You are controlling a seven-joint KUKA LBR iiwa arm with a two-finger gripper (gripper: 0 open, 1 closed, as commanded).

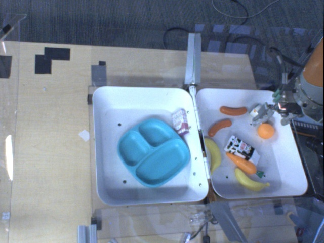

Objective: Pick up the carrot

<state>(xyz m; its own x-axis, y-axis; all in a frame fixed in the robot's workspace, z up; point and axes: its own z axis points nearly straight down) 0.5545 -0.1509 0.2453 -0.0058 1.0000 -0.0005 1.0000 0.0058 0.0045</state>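
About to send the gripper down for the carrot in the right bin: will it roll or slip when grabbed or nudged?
The carrot looks like a smooth, tapered toy, so it probably stays stiff but may slip toward its thin end. Its rounded body could roll if nudged sideways. It lies partly over the black-and-white card and close to a banana, so a push would likely shift those too.

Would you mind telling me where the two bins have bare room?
Left bin: bare along its left wall and top, beside the blue tray. Right bin: bare along its top edge; crowded around the carrot, bananas and sausages.
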